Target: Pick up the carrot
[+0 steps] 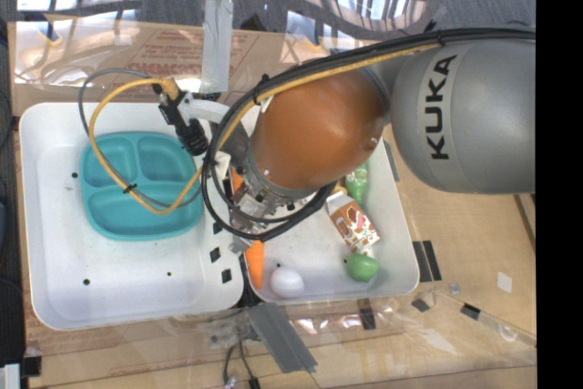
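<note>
Carrot (pixel 256 263), orange, lying at the near-left corner of the right bin (pixel 401 241) beside a white egg (pixel 288 281), just below the gripper (pixel 244 216) at roughly its 6 o'clock; finger state cannot be told

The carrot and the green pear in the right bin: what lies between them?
In the camera view, a white egg lies between the carrot and the green pear, near the right bin's front wall.

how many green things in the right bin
2: a green round fruit near the front right corner, and a green item by the right wall, partly under the arm. More may be hidden.
</note>
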`<state>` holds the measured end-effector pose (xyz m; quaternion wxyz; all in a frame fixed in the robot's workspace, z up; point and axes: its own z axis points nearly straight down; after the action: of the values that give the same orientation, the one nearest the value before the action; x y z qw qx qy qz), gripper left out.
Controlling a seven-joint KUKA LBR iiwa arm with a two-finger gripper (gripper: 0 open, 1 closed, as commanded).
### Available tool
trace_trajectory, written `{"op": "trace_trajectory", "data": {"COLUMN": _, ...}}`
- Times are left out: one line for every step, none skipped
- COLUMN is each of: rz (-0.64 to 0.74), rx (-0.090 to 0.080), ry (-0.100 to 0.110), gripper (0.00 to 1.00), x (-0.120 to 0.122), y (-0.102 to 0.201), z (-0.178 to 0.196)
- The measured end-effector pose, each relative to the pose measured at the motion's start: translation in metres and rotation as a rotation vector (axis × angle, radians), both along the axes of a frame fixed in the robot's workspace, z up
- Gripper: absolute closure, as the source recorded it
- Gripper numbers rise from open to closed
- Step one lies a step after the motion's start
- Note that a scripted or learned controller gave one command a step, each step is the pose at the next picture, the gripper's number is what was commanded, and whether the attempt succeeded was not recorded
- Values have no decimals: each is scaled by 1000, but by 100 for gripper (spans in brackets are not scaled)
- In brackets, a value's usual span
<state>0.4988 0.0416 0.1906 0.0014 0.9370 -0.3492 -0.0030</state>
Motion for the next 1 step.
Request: {"op": "trace_trajectory", "data": {"rz": 414, "rx": 4, "ry": -6, "gripper": 100, "x": 10, "y": -11, "z": 52}}
